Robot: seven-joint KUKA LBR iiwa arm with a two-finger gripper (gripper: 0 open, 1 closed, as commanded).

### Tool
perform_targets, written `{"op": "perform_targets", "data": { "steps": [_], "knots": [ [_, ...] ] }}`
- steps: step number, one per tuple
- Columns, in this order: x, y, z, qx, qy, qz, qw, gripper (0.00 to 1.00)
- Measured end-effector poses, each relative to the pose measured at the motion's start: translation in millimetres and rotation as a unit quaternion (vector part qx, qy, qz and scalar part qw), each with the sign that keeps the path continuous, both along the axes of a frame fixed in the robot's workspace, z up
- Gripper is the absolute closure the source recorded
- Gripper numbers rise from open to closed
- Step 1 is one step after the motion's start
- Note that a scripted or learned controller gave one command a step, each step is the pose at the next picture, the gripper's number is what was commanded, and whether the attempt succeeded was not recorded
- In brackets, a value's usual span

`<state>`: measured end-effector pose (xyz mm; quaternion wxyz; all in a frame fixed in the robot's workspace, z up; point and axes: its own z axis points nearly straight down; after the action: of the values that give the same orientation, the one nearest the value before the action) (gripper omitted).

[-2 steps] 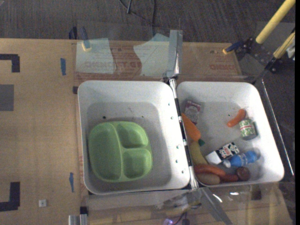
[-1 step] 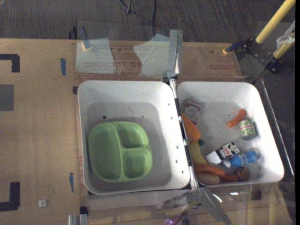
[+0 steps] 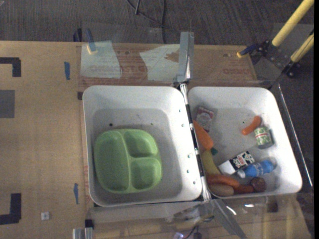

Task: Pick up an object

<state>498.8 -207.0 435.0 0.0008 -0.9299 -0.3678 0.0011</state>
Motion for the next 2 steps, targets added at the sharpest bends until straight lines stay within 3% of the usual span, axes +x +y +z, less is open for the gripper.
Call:
{"op": "perform_targets", "data": {
  "steps": [1,2],
  "knots": [
    [146,9,-11,-0.0009,-0.001,0.071,0.9975,0.0],
    [18,-2,-134,0.0002,0.0,0.053,0.9986,0.0]
  ]
}}
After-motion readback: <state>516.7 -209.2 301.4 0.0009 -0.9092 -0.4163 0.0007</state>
